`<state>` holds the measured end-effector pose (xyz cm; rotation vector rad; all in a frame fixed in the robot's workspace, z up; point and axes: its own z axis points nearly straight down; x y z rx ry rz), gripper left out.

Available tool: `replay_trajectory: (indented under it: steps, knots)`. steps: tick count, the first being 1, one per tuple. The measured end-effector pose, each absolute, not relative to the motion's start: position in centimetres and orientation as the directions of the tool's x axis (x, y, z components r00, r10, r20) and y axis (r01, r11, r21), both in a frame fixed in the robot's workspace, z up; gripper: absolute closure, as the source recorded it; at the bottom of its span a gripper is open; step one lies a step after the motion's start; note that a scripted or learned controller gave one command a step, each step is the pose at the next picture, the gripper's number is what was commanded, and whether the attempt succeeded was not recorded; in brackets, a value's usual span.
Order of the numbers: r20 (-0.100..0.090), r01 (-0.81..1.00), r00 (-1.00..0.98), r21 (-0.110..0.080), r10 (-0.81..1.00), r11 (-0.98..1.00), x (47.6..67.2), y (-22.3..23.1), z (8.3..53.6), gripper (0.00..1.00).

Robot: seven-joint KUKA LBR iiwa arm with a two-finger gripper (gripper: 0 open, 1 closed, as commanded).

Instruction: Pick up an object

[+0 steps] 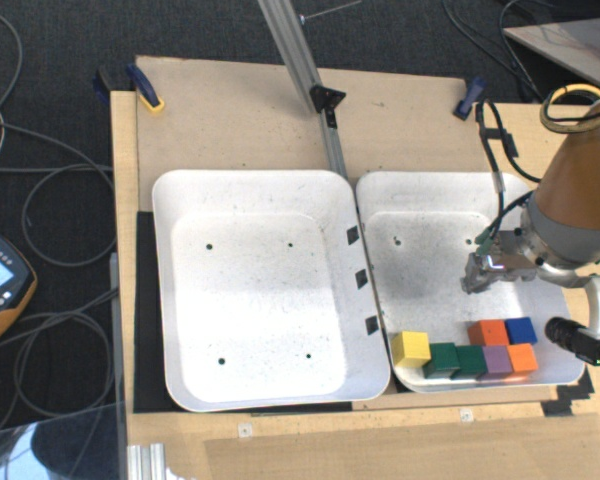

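Gripper [477,273] over right bin [420,203], above the block cluster [470,350] at bin's near edge; finger spacing cannot be told; nothing visibly held.

- The bench [240,98] is showing matt, raw wood-like board.
- Both bins [180,208] are looking like smooth white plastic, finely speckled.
- The blocks [470,353], toward 5 o'clock, are appearing matt and brightly coloured.

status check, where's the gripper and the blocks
Gripper over right bin, above the blocks, nothing seen between its fingers. Blocks clustered along the bin's near edge, yellow block leftmost. Nothing in the way.
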<state>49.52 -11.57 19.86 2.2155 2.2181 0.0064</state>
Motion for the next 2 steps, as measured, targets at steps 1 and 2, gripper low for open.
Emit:
replay_trajectory:
  steps: [1,2]
  knots:
    - [-0.002,1.0,-0.002,0.009,1.0,0.002,49.5,-11.7,26.3,1.0]
    - [-0.001,1.0,-0.002,0.005,1.0,0.002,49.6,-11.7,28.3,1.0]
